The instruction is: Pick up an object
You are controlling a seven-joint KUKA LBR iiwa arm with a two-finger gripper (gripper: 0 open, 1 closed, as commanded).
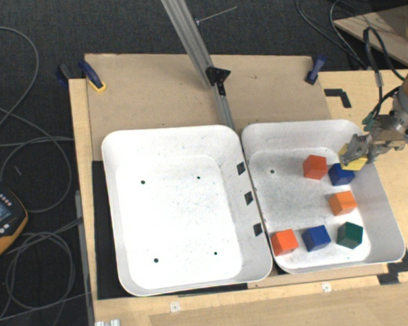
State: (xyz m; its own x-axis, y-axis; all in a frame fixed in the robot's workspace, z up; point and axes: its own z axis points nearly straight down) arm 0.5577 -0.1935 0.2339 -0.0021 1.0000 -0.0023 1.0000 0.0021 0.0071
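Grey arm reaches in from 3 o'clock; its claw sits over the upper right corner of the right-hand shallow white bin, at about 2 o'clock from that bin's middle. A small yellow block shows just at the fingertips; whether the fingers are clamped on it, or apart or together, cannot be told from this slant. Touching or just beside the yellow block, at its 7 o'clock, a small blue cube. A red-orange cube lies near, at 9 o'clock from the claw. Below these, a paler orange cube near the bin's right wall. Along the bin's near edge, a row of three: bright orange cube at 7 o'clock from the bin's middle, second blue cube just beside it, dark green cube toward 5 o'clock. The blue cube and the bin's right wall crowd the claw closest. Left-hand white bin sits side by side with the right one on the wooden tabletop. A grey metal rail slants in from 12 o'clock, ending between the bins. Blue clamps grip the tabletop's far corners. Black cables and a yellow-edged handheld pendant lie on the dark floor at 9 o'clock.
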